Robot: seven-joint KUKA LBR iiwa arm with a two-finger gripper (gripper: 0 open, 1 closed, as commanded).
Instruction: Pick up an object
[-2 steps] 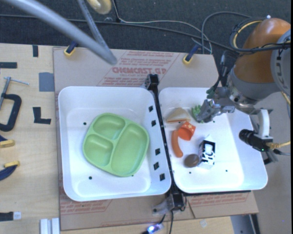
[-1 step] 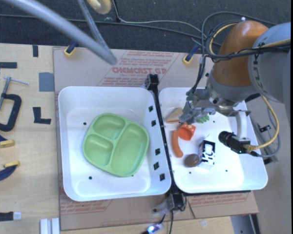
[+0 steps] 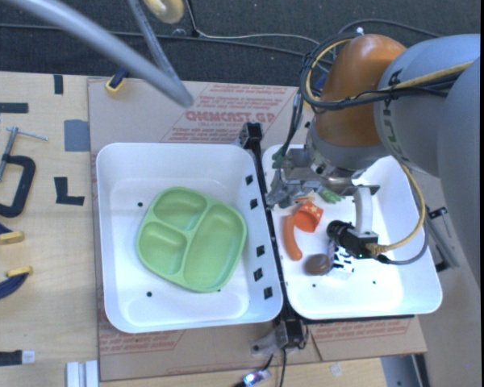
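Gripper (image 3: pixel 300 185) low over right white plastic bin (image 3: pixel 403 297), near its left wall; finger state: cannot tell, wrist blocks view. Just below it: small orange block-shaped toy (image 3: pixel 309 215), slim orange carrot-shaped piece (image 3: pixel 292 239), brown rounded lump (image 3: pixel 317 264). All judged light, rigid, prob. smooth plastic; carrot best gripped across its narrow width. Left white bin (image 3: pixel 113 216) holds green divided tray (image 3: pixel 192 238).

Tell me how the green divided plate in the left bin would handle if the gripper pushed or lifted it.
The green divided plate looks like moulded plastic, so probably stiff and light. It lies flat, wide and shallow, so it would likely slide, not roll or tip. Its low rim may be awkward to pinch.
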